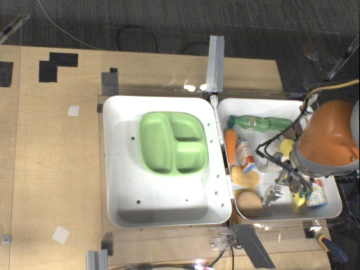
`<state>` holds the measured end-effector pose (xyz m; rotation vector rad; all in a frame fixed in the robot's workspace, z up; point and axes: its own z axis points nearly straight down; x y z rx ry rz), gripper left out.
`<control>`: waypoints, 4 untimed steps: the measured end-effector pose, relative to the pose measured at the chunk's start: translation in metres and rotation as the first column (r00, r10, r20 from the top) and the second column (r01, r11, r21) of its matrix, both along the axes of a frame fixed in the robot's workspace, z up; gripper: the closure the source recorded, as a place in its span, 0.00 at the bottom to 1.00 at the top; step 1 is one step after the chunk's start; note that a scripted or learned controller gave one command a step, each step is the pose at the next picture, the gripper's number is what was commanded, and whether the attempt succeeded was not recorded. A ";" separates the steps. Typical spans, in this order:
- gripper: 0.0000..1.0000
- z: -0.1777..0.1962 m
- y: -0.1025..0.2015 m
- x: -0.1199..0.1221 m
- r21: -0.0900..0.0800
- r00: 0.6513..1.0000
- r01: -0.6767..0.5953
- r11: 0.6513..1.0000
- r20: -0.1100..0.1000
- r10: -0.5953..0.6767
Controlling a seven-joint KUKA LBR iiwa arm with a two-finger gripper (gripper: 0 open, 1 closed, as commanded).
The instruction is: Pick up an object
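Orange-banded arm [332, 131] reaching from the view's right, low over the right bin [264, 102] on the table [50, 167]. Jaws down among the clutter near that bin's front edge; released or clenched, cannot tell, dark wiring and wrist parts muddling the outline. Nothing plainly seen held between them.

Nearest candidate to pick: brown round object [250, 201], lying in the front left corner of the right bin, just beside the jaws toward the view's left and slightly nearer the front wall. No clear long axis to it, so probably no wrist turn needed, only a short shift leftward before closing.

Other options farther off: pale yellow lump [244, 177] just behind the brown one; orange carrot [230, 145] along the bin's left wall, long axis running front to back; green bottle [261, 122] across the back, long axis left to right. Small carton [316, 196] on the jaws' other side, close by.

Green divided plate [171, 142] in the left bin [121, 167], well apart from the jaws.
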<state>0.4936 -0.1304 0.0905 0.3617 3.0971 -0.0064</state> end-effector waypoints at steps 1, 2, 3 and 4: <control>0.00 0.000 0.017 -0.001 0.000 0.998 0.060 0.998 -0.001 -0.060; 0.00 0.000 0.037 0.000 0.001 0.992 0.129 0.992 0.000 -0.129; 0.00 0.000 0.008 0.000 -0.004 0.902 -0.432 0.902 -0.002 0.432; 0.00 0.001 0.043 0.006 -0.004 0.947 -0.321 0.947 -0.007 0.321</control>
